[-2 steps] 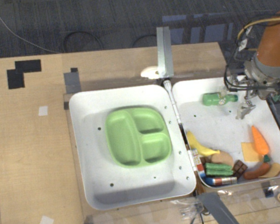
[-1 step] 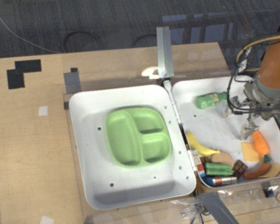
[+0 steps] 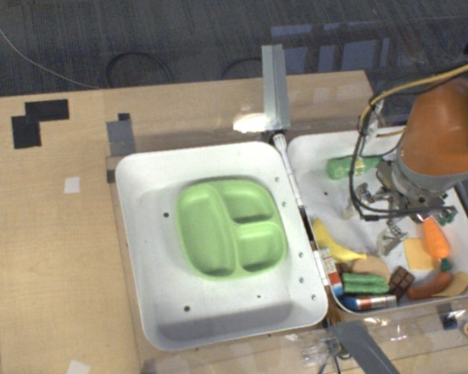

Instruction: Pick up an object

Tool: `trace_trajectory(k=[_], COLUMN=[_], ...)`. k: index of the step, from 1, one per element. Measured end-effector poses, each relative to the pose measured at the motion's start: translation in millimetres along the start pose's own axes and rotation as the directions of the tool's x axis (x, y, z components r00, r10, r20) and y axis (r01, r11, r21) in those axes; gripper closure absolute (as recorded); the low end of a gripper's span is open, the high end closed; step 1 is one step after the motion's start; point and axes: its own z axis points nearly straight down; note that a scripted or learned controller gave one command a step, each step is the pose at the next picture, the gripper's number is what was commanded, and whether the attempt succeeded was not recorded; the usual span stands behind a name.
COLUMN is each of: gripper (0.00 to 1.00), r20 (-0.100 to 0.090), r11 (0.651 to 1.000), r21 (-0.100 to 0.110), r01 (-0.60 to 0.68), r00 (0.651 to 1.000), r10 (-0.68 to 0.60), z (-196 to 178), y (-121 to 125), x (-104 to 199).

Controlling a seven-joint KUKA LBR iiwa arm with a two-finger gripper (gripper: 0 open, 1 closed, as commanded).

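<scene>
**Over the right bin, gripper low among the toys**

On the bench you see two white bins: the left bin (image 3: 151,235) holds a green divided tray (image 3: 229,227). Your arm (image 3: 441,133) hangs over the right bin (image 3: 316,158). The gripper (image 3: 409,217) sits just left of a carrot (image 3: 435,241), above a yellow block (image 3: 420,253); a banana (image 3: 338,249) lies further left.

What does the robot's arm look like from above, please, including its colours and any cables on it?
The arm ends in a broad, rounded orange band with a grey segment at the frame's right edge. Below the band sits a grey metal wrist. Black and yellow cables loop over it, and thin black wires hang around the small metallic hand.
</scene>
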Motion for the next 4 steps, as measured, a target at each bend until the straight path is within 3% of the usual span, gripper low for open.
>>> trace_trajectory(k=[1, 2, 3, 4], gripper=[0.00, 0.00, 0.00, 1.00], r20=[-0.012, -0.002, -0.001, 0.016], r11=[1.000, 0.995, 0.997, 0.996], r21=[-0.006, 0.000, 0.002, 0.013], r01=[-0.014, 0.096, 0.077, 0.085], r00=[1.000, 0.995, 0.997, 0.996], r10=[0.014, -0.096, -0.077, -0.086], z=[2.7, 1.3, -0.9, -15.4], y=[-54.1, -24.9, -13.5, -14.1], x=[-59.7, -27.5, 41.9, 34.9])
